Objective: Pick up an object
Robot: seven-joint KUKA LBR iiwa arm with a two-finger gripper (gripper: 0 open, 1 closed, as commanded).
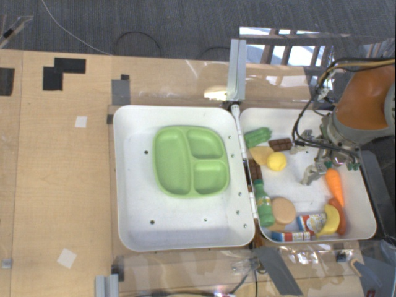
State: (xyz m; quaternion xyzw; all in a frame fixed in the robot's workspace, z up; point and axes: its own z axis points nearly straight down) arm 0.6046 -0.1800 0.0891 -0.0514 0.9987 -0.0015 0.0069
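gripper point(315, 172) hangs with fingers apart and nothing between them, just beside a tapered orange toy carrot point(335, 186) in the right bin point(370, 224).

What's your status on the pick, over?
Gripper low in right bin, nothing visibly held. Carrot right beside it, lemon further off. Nothing blocking.

The arm point(365, 101) is cut off at right, perhaps hiding bin contents.

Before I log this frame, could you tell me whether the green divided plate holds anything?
Empty: the green divided plate in the left bin shows bare compartments.
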